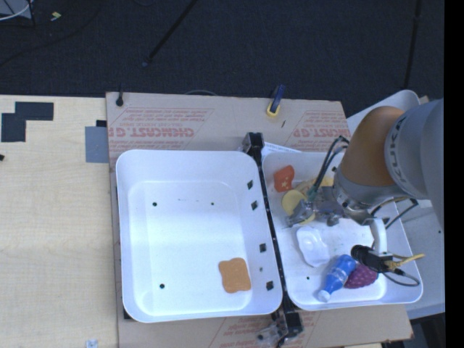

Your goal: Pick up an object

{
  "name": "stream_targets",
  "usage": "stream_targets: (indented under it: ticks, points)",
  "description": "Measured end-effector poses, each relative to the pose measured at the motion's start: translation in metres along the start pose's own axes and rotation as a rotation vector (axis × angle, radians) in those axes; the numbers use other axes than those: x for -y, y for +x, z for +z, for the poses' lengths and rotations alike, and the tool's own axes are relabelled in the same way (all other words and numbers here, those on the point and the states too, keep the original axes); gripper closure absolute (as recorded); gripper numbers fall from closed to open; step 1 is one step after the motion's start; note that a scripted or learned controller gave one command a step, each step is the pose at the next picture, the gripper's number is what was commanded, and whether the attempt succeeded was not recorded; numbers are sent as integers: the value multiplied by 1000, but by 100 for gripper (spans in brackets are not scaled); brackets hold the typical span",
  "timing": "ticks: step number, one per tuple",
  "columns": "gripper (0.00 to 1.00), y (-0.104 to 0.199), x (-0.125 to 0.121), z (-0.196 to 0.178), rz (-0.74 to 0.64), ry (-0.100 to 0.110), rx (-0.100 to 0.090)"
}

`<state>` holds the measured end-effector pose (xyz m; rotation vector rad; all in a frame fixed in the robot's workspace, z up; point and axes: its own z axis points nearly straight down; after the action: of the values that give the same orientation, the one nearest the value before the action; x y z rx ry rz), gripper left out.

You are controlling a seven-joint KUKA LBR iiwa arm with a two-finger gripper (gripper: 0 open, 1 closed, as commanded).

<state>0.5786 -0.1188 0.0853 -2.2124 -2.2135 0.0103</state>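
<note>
A dark carpeted floor is filling the top of the camera view, and below it a pale wooden bench (51, 216) is carrying a brown cardboard sheet (217, 125) with two shallow white bins lying side by side on it. The grey arm with its orange band (373, 154) is reaching in from the right and hanging over the right bin (409, 285). Its claw (313, 210) is sitting low over that bin; how far it is open cannot be told, and nothing can be seen held in it.

Just above and left of the claw an orange-red block (283, 178) is lying, and a yellow rounded piece (294, 200) is touching its left side. Directly below the claw a white crumpled lump (313, 246) is resting, and lower still a blue bottle with a white cap (335, 275) is leaning against a purple knobbly object (362, 277). Well to the lower left, in the left bin (130, 187), a flat orange-tan square (235, 275) is lying alone.
</note>
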Motion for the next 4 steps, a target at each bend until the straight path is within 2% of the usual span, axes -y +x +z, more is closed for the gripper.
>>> stream_targets:
  ticks: [1, 2, 3, 4]
  points:
    - [0, 26, -30, -2, -2, -12, 2]
    - [100, 23, -28, -13, 4, -5, 2]
    - [100, 35, -66, -38, -1, -11, 3]
    - [100, -14, -30, -12, 1, -33, 1]
